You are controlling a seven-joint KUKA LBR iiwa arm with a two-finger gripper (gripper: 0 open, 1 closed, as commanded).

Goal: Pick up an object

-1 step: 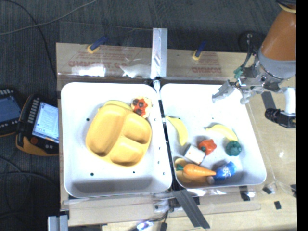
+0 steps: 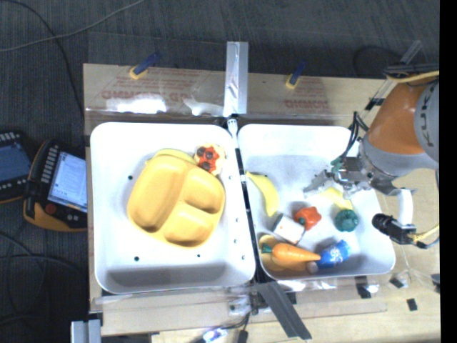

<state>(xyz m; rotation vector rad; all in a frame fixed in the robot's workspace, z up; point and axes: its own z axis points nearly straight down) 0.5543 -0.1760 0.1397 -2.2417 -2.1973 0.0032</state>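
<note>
Objects for picking lay in the right bin, a carrot, a blue toy, a red piece, a green ball and a banana, while the fingers of the gripper hung above them, spread apart and holding nothing.

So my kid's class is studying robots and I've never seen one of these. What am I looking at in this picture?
One camera above a bench looks down on two white bins. The grey and orange robot arm reaches in from the right; its gripper hangs over the right bin. I can't tell whether it holds anything. In that bin lie a banana, a carrot, a red toy, a dark green one and a blue one. The left bin has a big yellow divided tray.
</note>
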